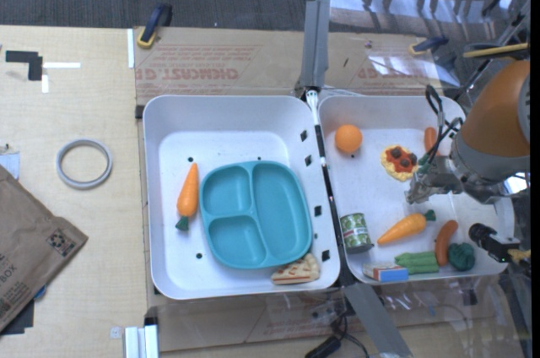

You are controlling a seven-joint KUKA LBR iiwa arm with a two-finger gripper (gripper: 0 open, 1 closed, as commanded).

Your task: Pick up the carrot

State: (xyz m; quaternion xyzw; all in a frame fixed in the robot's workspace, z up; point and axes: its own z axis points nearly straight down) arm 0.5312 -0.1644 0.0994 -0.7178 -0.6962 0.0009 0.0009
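Two carrots are in view. One carrot [187, 190] lies upright along the left side of the left bin [160, 128], beside the teal divided plate [255, 213]. The other carrot [403, 227] lies slanted in the right bin [371, 105], its green top pointing right. My gripper [421, 185] hangs over the right bin, just above and slightly right of that second carrot, close to the pizza toy [399, 161]. Nothing shows as held in it.
The right bin also holds an orange ball [348, 138], a green can [355, 231], a red sausage-like piece [445, 240], green vegetables [419, 261] and a small box [388, 273]. A waffle piece [295, 270] lies at the plate's front. A tape ring [84, 163] sits on the bench.
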